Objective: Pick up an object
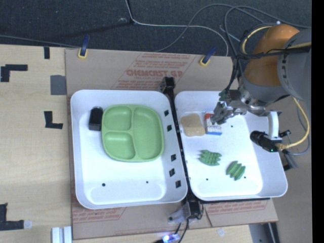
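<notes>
An overhead, slanted look at a bench with two shallow white bins side by side. Far out to the left of the gripper, in the left bin [81, 151], a small black block [95, 119] lies just beside a green divided plate [133, 133]; both sit flat and well apart from the arm.

Across the divider in the right bin [268, 181], a tan, bread-like piece [192, 125] lies just to the gripper's left. Touching its right side is a small red, white and blue packet [213, 126], which lies directly beneath the fingertips. The gripper [220, 114] hangs low over that packet, at or very near its upper edge. Whether its fingers are spread or closed cannot be told, as the wrist hides them from above.

Below the gripper, nearer the front of the bin, lie two green leafy pieces: one [209, 158] slightly to the left, the other [235, 170] a little to the right.

As a judgement, the pick is not yet done: every object rests on a bin floor and nothing is seen lifted. The approach looks about complete, with the packet the likely target. Closing on it and raising it remain.
</notes>
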You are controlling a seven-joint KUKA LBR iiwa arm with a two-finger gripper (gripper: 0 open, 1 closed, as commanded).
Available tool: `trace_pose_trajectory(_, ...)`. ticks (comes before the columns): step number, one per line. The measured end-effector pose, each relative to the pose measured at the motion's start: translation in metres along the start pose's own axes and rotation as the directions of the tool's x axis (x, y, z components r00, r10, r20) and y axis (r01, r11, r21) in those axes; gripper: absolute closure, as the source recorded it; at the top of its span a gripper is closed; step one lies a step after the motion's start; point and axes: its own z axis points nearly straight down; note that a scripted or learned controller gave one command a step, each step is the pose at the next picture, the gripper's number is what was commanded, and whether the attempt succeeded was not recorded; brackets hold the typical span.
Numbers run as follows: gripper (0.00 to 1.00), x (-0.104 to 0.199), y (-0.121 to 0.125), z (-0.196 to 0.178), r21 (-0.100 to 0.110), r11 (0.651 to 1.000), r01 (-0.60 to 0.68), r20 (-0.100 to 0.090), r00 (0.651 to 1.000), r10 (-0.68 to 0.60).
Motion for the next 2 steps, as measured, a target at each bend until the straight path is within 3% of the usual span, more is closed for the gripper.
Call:
trace_pose_trajectory(1,1.0,0.0,0.001,-0.028,0.001,1.0,-0.001,0.0,1.0,0.001)
trace_pose_trajectory(2,1.0,0.054,-0.003,-0.018,0.005,1.0,0.003,-0.001,1.0,-0.003)
